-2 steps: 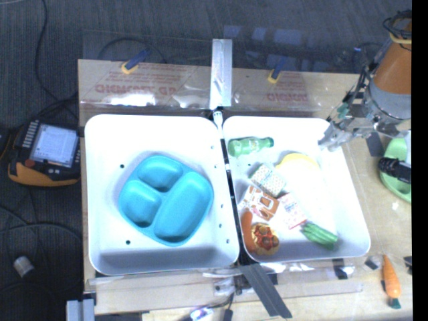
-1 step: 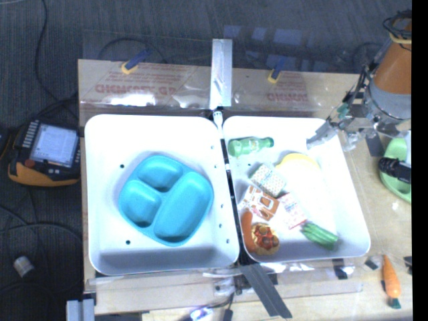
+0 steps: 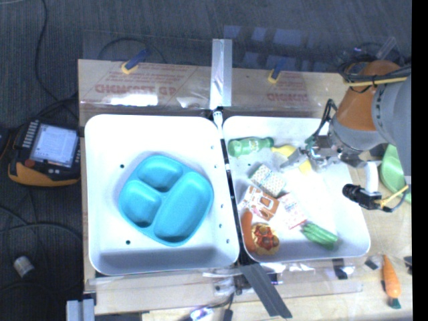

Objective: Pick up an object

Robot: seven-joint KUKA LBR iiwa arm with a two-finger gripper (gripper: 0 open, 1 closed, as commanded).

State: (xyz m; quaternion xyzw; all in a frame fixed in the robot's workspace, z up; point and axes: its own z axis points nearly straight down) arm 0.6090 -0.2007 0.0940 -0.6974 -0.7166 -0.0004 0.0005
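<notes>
1. A grey KUKA arm [image 3: 374, 112] reaches in from three o'clock over the right bin [image 3: 348, 209], its gripper [image 3: 313, 154] low near a yellow item [image 3: 289, 152] at the bin's twelve-o'clock side — whether the claw is open or closed on anything cannot be told from this angle.

2. The candidates all lie in that bin: a green bottle [image 3: 249, 145] at eleven o'clock, a checked packet [image 3: 266, 178] near the centre, a printed carton [image 3: 262, 204] just below it, a red-topped tub [image 3: 263, 238] at seven o'clock and a green vegetable toy [image 3: 319, 235] at five o'clock.

3. The yellow item, nearest the gripper, looks small, light and probably smooth plastic — likely to slip unless pinched across its narrow middle.

4. The packet and carton look thin and crushable; a grasp across their short edges seems safest.

5. The left bin [image 3: 100, 199] holds a blue divided tray [image 3: 166, 198].
</notes>
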